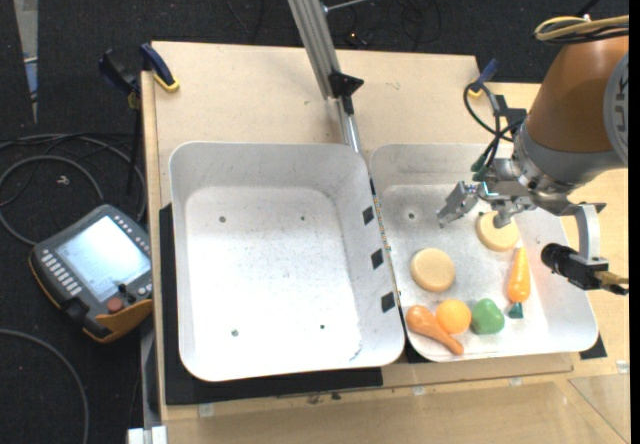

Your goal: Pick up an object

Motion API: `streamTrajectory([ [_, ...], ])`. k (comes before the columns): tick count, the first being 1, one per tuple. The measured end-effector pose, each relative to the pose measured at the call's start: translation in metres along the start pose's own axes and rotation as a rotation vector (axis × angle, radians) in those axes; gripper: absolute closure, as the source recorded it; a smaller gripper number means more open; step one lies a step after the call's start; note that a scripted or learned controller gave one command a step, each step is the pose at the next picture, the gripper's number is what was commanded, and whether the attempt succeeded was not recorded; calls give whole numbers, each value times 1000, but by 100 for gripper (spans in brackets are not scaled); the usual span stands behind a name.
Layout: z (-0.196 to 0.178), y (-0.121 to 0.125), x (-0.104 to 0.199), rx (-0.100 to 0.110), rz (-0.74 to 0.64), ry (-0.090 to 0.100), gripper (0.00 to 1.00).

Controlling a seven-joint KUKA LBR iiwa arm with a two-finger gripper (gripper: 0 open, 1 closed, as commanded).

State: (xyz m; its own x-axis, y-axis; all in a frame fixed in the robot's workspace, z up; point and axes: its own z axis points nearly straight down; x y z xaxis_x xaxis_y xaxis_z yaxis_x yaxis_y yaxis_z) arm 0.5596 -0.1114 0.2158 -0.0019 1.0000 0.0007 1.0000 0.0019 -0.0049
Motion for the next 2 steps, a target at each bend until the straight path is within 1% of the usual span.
streamTrajectory([
  [1,-2,1,0,-4,2,-1,0],
  [2,41,3,3,0,2,0,0],
])
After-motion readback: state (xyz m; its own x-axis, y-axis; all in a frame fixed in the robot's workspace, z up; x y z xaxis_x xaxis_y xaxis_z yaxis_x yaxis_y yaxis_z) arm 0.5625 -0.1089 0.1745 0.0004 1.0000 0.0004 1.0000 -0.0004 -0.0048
